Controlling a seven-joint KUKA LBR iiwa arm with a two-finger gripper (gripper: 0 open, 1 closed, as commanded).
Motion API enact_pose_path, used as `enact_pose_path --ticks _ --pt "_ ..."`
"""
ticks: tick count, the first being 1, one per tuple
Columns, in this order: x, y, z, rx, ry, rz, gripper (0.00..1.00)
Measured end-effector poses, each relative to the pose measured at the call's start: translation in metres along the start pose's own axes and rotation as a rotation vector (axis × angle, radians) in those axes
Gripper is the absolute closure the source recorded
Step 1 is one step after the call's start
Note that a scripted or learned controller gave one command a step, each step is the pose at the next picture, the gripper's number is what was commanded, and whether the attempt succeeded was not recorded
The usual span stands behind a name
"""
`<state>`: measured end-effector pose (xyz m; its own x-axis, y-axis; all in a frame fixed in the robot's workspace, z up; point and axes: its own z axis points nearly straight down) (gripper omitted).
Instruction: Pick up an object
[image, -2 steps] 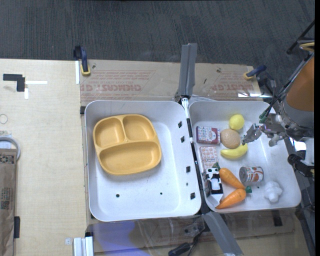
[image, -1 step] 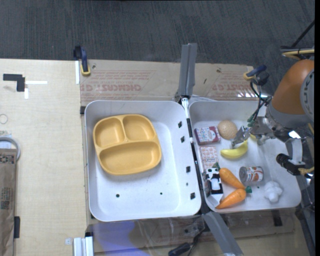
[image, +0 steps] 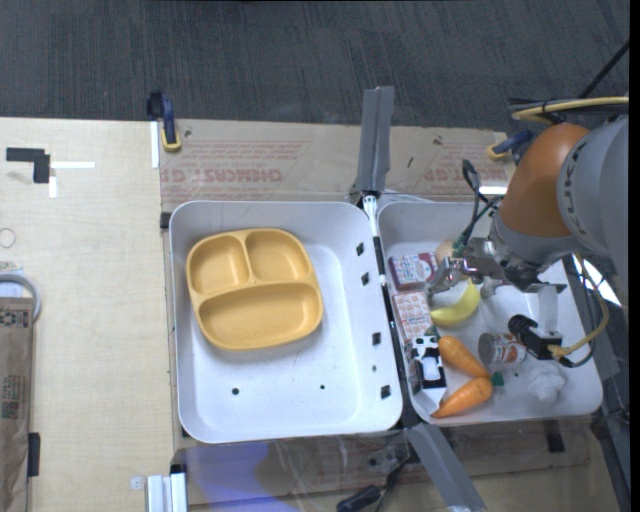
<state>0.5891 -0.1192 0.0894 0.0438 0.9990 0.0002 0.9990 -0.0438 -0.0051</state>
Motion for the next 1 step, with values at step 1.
enact_pose_path --ticks 1 --pt "-0.0001 -0.0001 0.0 0.0 0.0 0.0 0.0"
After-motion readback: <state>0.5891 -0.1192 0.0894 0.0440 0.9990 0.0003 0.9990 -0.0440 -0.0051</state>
